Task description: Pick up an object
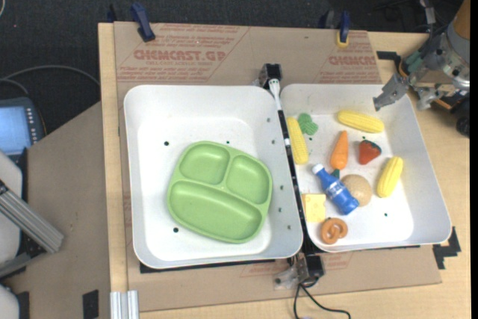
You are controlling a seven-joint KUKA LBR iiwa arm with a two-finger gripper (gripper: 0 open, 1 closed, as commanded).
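Gripper [390,95] at right bin's [429,183] far right corner, grasping nothing; open or clenched: cannot tell. Nearest target: corn cob [360,121] near far edge. Best lowered straight across its width, away from strawberry [369,152].

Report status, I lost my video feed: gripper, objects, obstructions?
Gripper above right bin's far edge, holding nothing. Corn cob nearest. No obstruction.

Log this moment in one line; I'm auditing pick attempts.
stage: approach | pincer: over right bin's far corner, holding nothing | nearest: corn cob | left bin: green plate
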